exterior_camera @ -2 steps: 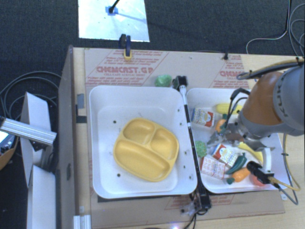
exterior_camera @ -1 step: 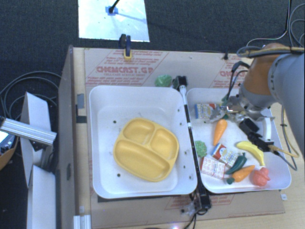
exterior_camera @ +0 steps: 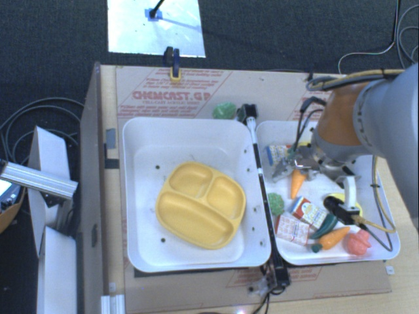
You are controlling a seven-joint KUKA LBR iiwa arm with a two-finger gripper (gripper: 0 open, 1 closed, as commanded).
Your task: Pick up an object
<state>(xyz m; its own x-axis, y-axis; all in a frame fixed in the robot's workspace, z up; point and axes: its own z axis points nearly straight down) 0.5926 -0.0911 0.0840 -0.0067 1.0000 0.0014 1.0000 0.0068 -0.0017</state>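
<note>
Two white bins [exterior_camera: 141, 195], one yellow tray [exterior_camera: 200, 203], two carrots [exterior_camera: 298, 182].

A robotics lab: two shallow white plastic bins [exterior_camera: 134, 195] sit on a cardboard-topped surface [exterior_camera: 196, 90], loose black cables [exterior_camera: 39, 113] trail across dark carpet [exterior_camera: 52, 38], beside bare aluminium framing [exterior_camera: 39, 178].

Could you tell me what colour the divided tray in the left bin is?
Yellow; the divided tray shows clearly in the camera view.

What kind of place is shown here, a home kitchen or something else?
Probably a robot test bench in a lab, not a kitchen. Two white bins sit on a cardboard sheet, a grey arm reaches over toy food such as a carrot, and loose cables lie on dark carpet.
</note>
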